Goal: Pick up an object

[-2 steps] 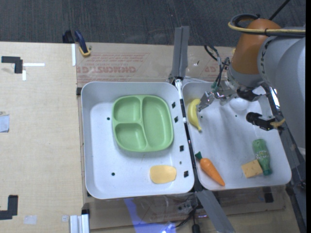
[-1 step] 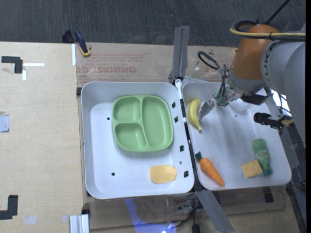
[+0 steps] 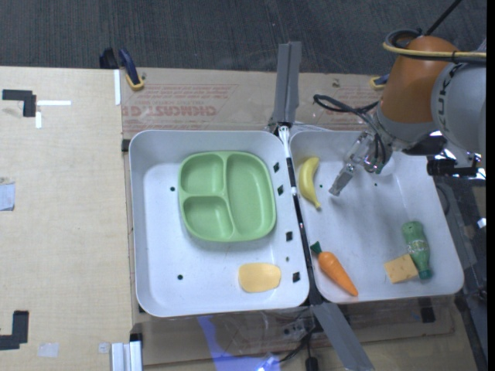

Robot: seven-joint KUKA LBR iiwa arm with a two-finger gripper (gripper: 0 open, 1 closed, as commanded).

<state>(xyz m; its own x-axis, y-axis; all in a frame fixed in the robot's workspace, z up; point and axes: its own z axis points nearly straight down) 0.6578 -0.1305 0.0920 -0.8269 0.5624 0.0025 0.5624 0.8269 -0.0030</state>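
Note:
My gripper (image 3: pixel 336 190) hangs over the right bin (image 3: pixel 371 222) in its back-left part, angled down toward the left. Its fingers read as a single narrow strip, shut, with nothing between them. A yellow banana (image 3: pixel 309 180) lies just left of the tip, a small gap apart, along the bin's left wall. An orange carrot (image 3: pixel 337 273) lies at the front left of that bin. A green bottle (image 3: pixel 418 247) and a yellow block (image 3: pixel 401 269) lie at the front right.
The left bin (image 3: pixel 155 230) holds a green divided plate (image 3: pixel 227 195) and a yellow oval piece (image 3: pixel 259 277) near its front. A ridge (image 3: pixel 294 207) separates the two bins. The grey and orange arm (image 3: pixel 421 76) reaches in from the upper right.

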